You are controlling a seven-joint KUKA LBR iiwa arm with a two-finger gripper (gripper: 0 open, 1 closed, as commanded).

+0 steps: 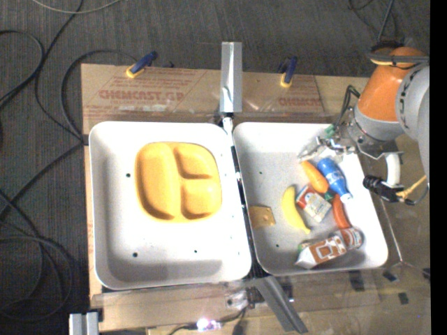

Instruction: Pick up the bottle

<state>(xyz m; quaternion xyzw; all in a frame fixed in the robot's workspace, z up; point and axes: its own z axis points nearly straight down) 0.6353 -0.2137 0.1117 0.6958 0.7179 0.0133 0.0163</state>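
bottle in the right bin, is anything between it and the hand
Nothing visible does. The hand hangs over the right bin's upper right corner, just above the blue bottle, with only bare bin floor between them. A carrot lies against the bottle's left side, crowding a grasp from there.

"CHEMCAST" printed in red on brown backing board (pixel 150 93), other print unreadable

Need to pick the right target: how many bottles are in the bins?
1: a blue bottle in the right bin, near its far right side, just below the pincer. Others could hide under the clutter.
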